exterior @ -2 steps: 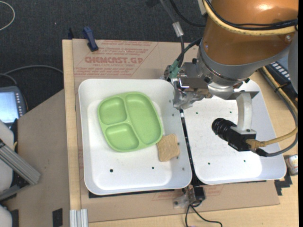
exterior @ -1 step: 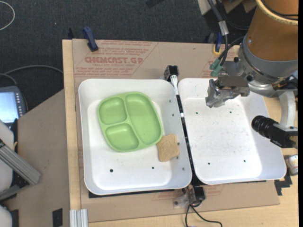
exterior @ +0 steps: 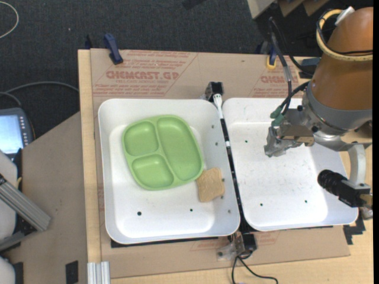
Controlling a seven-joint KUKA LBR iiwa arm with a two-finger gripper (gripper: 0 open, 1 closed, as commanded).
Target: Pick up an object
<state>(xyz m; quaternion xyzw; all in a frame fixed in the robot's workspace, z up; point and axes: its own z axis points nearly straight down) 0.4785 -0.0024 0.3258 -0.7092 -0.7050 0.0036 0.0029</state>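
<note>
I'm hovering over the right bin (exterior: 308, 209); can't tell my gripper's (exterior: 273, 148) state; plate (exterior: 161, 151) and sponge (exterior: 210, 184) sit far left.

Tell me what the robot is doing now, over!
Gripper over the right bin, nothing seen between its fingers. Green plate and tan sponge lie in the left bin, touching. Path looks clear.

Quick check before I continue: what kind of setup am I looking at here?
Likely a robotics lab bin-picking bench: two white bins on a cardboard-covered board, clamps holding it, and loose cables.
</note>
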